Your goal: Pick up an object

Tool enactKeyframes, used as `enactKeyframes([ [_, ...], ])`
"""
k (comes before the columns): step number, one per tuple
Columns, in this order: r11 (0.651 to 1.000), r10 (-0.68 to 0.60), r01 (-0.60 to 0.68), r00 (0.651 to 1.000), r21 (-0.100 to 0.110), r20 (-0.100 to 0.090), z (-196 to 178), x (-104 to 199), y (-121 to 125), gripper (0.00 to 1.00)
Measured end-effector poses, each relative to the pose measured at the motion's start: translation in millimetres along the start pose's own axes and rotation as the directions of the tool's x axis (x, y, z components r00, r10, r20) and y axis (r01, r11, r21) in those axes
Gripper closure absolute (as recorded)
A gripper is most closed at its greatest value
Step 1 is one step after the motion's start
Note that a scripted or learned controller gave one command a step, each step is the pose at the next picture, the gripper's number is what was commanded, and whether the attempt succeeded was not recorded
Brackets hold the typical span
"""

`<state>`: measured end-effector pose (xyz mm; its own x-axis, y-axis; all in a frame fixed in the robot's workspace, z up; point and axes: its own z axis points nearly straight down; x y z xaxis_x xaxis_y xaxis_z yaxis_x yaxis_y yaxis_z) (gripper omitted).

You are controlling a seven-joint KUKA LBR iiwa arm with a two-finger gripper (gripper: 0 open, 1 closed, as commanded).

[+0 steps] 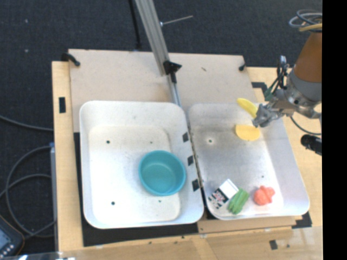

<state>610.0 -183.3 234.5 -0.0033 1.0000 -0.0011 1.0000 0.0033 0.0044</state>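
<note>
We see the gripper point(262, 116) low over the far right corner of the right bin point(282, 161), between a yellow banana piece point(246, 105) and a flat yellow disc point(248, 132). Whether it pinches anything we cannot tell from this angle. It sits just beside both yellow pieces, so we judge one of them is the target. Nearer us, a green piece point(238, 201), an orange-red toy point(264, 195) and a small card point(223, 192) crowd the near edge. The blue bowl point(161, 172) rests in the left bin point(108, 123).
</note>
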Motion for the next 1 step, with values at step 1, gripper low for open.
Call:
enactKeyframes([
  [1,1.000,-0.003,0.003,1.000,0.004,-0.002,-4.9,55.4,-14.4,1.00],
])
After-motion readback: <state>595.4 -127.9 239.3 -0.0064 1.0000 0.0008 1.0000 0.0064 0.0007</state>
